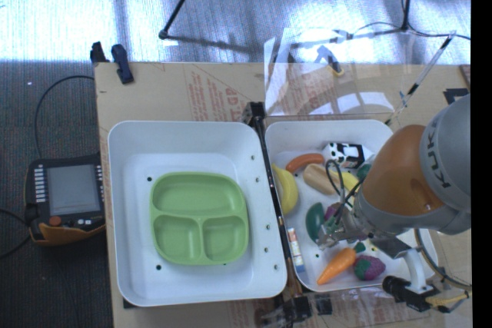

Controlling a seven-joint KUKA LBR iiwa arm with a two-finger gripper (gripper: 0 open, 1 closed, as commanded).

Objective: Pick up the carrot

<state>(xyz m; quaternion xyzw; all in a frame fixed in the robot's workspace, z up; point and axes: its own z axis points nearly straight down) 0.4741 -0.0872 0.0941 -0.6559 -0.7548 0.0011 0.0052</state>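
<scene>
Carrot [338, 265] lies in the right bin [280, 136], low in it near the front wall, its long axis slanting from the thin tip at lower left up to the thick end at upper right. Just to its right sits a purple toy [369, 266], and left of it, against the bin's left wall, a slim white tube [296, 251]. The gripper [332, 233] hangs just above and a little left of the carrot's thick end, close over it but, as far as the slanted view shows, not on it; the arm [400, 180] with its orange band fills the space behind, reaching in from the right. Whether the gripper is spread or closed I cannot tell, since the wrist and cables hide that part, and nothing shows the carrot being held. So the carrot lies toward the front of the bin from the gripper, a short way down and slightly right in the view. My judgement is that the coming move calls for a small shift that way and a turn so the grip crosses the carrot's slanted axis rather than runs along it. The purple toy close beside it could get nudged or caught. In the left bin a green tray [200, 228] lies well apart.
</scene>
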